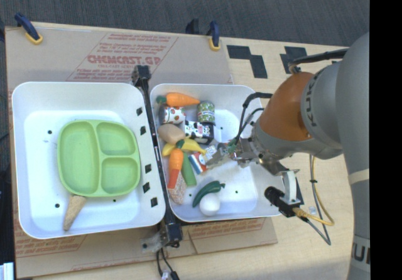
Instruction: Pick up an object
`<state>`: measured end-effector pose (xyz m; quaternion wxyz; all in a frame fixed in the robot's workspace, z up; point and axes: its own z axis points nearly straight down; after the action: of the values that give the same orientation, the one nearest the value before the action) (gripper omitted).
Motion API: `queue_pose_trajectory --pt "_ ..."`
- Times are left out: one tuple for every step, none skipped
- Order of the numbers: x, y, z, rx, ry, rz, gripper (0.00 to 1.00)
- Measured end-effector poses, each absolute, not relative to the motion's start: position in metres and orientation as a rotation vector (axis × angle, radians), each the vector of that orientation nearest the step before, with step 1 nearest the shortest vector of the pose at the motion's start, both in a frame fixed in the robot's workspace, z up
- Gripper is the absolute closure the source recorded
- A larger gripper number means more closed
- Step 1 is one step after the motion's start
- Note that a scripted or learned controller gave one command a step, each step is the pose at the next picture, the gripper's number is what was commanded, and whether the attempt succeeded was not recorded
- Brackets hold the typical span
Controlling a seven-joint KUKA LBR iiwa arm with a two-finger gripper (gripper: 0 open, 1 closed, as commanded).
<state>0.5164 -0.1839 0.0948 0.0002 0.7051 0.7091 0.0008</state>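
Observation:
The right bin [245, 200] holds a heap of toy foods: a carrot [182, 99] at the back, a small can [206, 111], a black-and-white cow-pattern piece [196, 129], a tan potato-like piece [169, 132], a banana [188, 145], a second carrot [175, 167], a green pepper [207, 189] and a white egg [210, 205]. My gripper [217, 156] reaches in from the right, low over the middle of the heap beside a red, white and blue item [198, 164]. Its tips are lost among the toys.
The left bin [25, 147] carries a green divided plate [99, 158] and a tan cone [73, 211] at its front. A black clamp bar [149, 140] runs between the bins. Cables [317, 213] trail off the wrist at the right.

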Motion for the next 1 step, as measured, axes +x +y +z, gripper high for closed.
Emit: queue_pose_trajectory --pt "0.5186 -0.1834 0.1064 2.206 2.233 0.005 1.00"
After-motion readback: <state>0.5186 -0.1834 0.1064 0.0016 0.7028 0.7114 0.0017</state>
